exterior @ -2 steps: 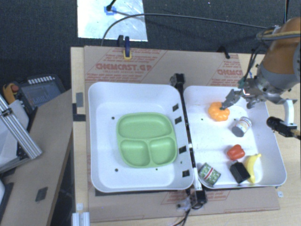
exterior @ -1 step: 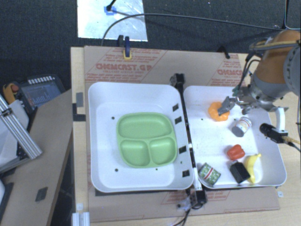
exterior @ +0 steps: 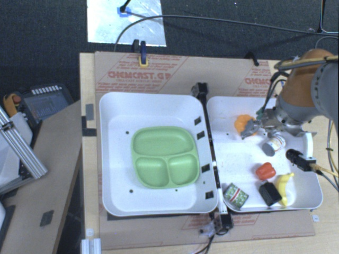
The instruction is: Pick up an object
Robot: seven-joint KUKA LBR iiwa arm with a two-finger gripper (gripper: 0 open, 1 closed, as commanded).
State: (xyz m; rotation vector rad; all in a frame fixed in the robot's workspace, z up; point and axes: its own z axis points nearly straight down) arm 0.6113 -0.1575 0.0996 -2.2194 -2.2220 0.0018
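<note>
A table (exterior: 175, 67) covered with printed brown cardboard sits on dark carpet and carries two shallow white bins side by side. All places below are given relative to the right bin (exterior: 225, 157).

Inside the right bin, along its near edge, a small green and white packet (exterior: 235, 195) lies in the near left corner. To the right of the packet a black block (exterior: 270, 193) lies touching a yellow banana (exterior: 285, 186) in the near right corner. Just beyond the black block is a red pepper (exterior: 265, 170). Farther in, near the bin's middle, a small grey and white can (exterior: 273, 144) lies on its side. Toward the far side an orange fruit (exterior: 243, 123) rests on the bin floor.

The robot's hand (exterior: 253, 129) hangs over the far half of the right bin, just beside the orange fruit and close to the can. Nothing can be seen between its fingers, and whether they are spread or closed cannot be told from here. The grey arm (exterior: 302, 97) with its orange band reaches in over the bin's right rim.

To the left of the right bin, the left bin (exterior: 114, 142) holds a green divided plate (exterior: 163, 156) with three compartments.

Beyond the right bin, past the table's far edge, a silver sheet (exterior: 127, 15) lies on the carpet.
</note>
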